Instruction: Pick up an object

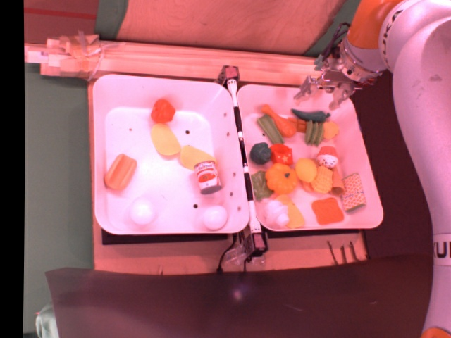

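My jaws (330, 84) hang over the far edge of the right bin (366, 189), near its back rim, with my grey arm and its orange band coming in from the right. The fingers look spread, pointing down, with nothing between them.

Just below my jaws in the right bin lie a dark green curved piece (310, 114), an orange carrot (280, 122) and a green pod (269, 129) beside it. Further toward the front sit a dark green round thing (260, 153), a red block (281, 153), an orange pumpkin (281, 179), a yellow round piece (306, 169), a small white and red figure (326, 158), a patterned packet (353, 191), an orange wavy-edged slab (327, 210) and a white lumpy item (274, 212). These are crowded together, many touching.

The left bin (102, 118) holds its things well apart: a red pepper (163, 110) toward the back, a yellow piece (165, 139) near it, another yellow piece (195, 156) touching a red-labelled can (208, 177), an orange bun-shaped item (120, 171) at the left, and two white balls (143, 211) (215, 217) near the front rim.

Both bins rest side by side on the surface (169, 255), with a black and white strip (240, 139) between them
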Robot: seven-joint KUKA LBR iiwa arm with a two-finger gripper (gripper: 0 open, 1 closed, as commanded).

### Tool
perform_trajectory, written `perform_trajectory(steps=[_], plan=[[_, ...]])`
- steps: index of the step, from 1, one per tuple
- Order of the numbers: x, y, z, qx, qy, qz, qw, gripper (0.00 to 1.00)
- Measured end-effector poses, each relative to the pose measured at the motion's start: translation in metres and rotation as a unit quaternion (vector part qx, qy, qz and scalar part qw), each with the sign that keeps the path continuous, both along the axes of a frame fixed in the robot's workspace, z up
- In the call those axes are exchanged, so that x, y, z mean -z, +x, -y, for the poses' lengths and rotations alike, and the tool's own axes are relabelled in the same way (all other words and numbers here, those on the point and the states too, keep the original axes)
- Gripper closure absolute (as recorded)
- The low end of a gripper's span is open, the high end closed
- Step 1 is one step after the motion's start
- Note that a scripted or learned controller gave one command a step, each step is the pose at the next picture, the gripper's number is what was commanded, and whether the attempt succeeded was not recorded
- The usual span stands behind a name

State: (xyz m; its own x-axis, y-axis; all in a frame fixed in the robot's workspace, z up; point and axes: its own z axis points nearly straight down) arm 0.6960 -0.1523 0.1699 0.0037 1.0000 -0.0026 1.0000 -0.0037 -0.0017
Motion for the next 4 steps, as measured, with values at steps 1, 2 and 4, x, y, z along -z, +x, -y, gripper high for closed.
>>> perform_trajectory(steps=[1,2,4], plan=[[0.048,-0.003,-0.005,-0.002,-0.0012,0.006,1.0000,0.00],[0.047,0.000,-0.005,-0.002,-0.0006,0.009,1.0000,0.00],[-0.018,0.010,0.003,-0.001,-0.0005,0.007,1.0000,1.00]])
